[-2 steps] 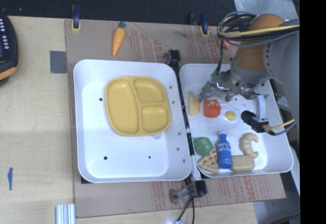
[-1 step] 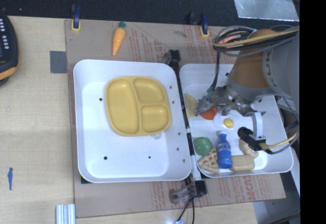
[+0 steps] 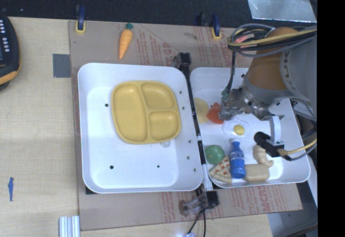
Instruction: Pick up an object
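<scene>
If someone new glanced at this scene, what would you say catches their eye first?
Probably the yellow divided plate, lying alone in the left bin. Next, the grey arm reaching over the right bin, above a cluster of toy food with a blue bottle. An orange carrot lies outside the bins.

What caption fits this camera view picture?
Robot gripper reaching into the toy-food bin, beside a yellow plate.
</scene>
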Available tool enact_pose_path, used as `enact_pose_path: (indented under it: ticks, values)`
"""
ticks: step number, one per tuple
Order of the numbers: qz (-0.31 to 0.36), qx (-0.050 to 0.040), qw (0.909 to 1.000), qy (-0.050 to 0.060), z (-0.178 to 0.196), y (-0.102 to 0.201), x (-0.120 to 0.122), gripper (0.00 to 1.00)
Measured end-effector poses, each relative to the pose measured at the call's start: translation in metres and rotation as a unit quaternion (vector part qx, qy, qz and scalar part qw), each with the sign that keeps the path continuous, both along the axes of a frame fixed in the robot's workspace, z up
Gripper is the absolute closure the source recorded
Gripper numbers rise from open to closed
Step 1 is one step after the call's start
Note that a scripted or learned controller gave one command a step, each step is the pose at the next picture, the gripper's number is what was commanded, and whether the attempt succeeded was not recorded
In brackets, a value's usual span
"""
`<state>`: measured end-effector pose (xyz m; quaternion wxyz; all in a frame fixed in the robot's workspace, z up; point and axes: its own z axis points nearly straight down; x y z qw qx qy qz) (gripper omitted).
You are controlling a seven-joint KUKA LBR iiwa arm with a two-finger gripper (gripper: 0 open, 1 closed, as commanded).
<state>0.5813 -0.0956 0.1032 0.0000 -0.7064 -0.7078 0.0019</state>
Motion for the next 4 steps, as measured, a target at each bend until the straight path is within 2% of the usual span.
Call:
enact_pose_path:
  ticks: [1, 2, 3, 4]
  values:
    - [0.0, -0.0003, 1.0, 0.0, 0.0, 0.0, 0.0, 0.0]
    - [0.0, -0.0006, 1.0, -0.006, -0.007, -0.032, -0.095, 0.0]
    - [0.002, -0.0008, 1.0, -0.002, 0.0, -0.032, -0.095, 1.0]
    - [0.001, -0.0008, 1.0, -0.002, 0.0, -0.032, -0.095, 0.0]
